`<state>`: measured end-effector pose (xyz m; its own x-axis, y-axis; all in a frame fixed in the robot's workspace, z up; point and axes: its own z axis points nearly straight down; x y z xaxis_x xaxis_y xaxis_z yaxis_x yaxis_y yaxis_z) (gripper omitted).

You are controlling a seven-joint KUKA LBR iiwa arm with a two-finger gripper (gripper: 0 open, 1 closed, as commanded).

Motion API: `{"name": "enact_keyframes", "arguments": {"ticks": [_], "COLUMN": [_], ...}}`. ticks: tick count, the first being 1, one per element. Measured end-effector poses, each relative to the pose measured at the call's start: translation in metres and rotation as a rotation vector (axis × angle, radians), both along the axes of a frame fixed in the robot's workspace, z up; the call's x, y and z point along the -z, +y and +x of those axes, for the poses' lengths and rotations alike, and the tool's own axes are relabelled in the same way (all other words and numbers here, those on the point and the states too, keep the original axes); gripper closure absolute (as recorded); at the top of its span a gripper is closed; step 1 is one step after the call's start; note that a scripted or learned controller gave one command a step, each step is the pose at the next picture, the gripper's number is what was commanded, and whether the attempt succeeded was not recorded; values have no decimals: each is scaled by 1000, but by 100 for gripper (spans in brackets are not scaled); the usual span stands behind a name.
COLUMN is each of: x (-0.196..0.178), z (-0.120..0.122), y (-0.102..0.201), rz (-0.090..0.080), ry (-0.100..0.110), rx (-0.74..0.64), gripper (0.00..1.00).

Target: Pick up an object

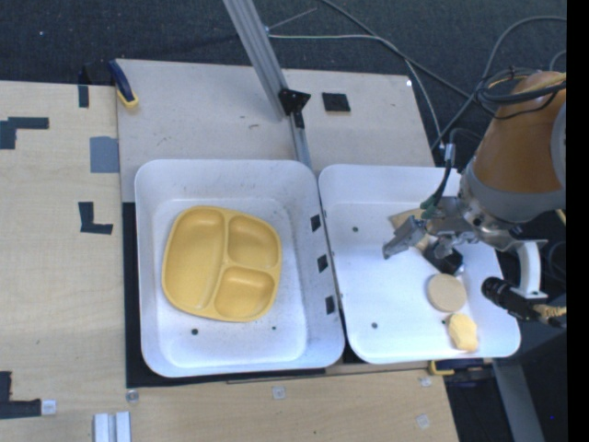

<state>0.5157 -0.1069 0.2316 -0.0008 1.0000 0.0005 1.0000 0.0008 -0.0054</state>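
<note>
My gripper point(425, 252) hangs over the middle of the right bin point(368, 284), below the orange wrist band. Its fingers stand apart, one grey fingertip point(399, 245) pointing left and a dark one toward the lower right, with nothing between them. A tan flat piece point(405, 219) lies just behind the gripper, partly covered by it. A round beige disc point(446, 293) lies on the bin floor just to the lower right of the gripper. A small yellow lump point(463, 331) sits near the bin's front right corner.
The left bin point(156, 330) holds a yellow divided plate point(221, 261). A metal pole point(262, 44) slants up from between the bins at the back. Cables run across the dark floor behind the bench.
</note>
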Motion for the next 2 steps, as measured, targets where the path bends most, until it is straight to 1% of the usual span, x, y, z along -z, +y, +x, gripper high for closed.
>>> {"name": "enact_keyframes", "arguments": {"ticks": [1,2], "x": [55,118], "z": [7,5], "y": [7,15], "rz": [0,1], "ry": [1,3], "rx": [-1,0], "gripper": [0,0]}}
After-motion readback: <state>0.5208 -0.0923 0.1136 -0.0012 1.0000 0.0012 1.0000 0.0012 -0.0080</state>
